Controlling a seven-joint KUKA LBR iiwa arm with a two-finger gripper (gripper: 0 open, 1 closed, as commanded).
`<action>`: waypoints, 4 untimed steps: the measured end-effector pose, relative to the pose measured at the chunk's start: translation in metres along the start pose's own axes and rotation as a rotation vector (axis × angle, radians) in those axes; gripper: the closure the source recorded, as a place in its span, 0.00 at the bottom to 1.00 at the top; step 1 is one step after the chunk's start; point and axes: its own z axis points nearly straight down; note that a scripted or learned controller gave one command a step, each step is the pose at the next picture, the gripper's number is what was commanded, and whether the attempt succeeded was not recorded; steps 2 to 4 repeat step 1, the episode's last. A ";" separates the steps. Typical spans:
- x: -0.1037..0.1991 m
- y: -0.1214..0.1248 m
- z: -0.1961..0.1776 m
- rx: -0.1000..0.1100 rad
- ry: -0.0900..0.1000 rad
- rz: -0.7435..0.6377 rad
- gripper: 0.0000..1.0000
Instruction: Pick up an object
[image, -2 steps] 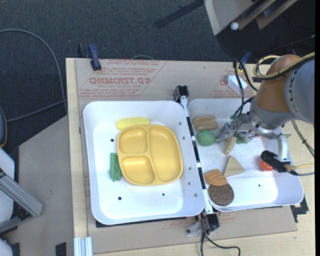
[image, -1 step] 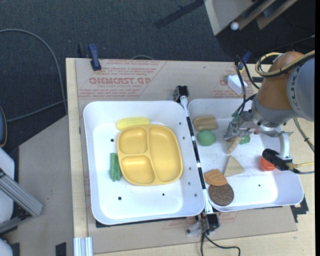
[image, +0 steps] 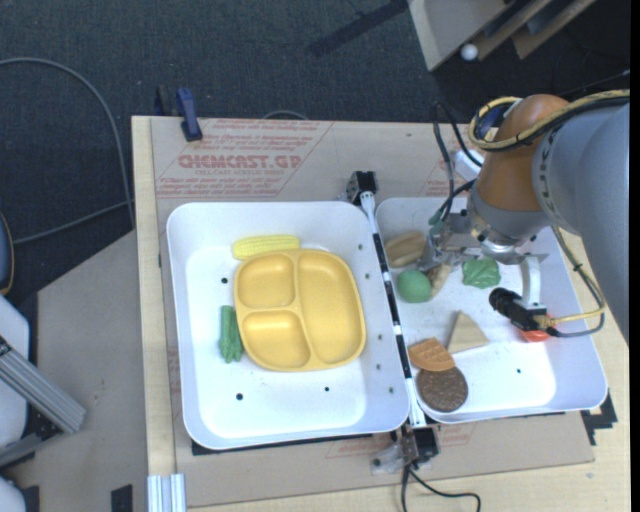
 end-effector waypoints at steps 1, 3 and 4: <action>0.076 -0.037 -0.128 0.004 0.001 0.000 1.00; 0.076 -0.037 -0.128 0.004 0.001 0.000 1.00; 0.076 -0.037 -0.128 0.004 0.001 0.000 1.00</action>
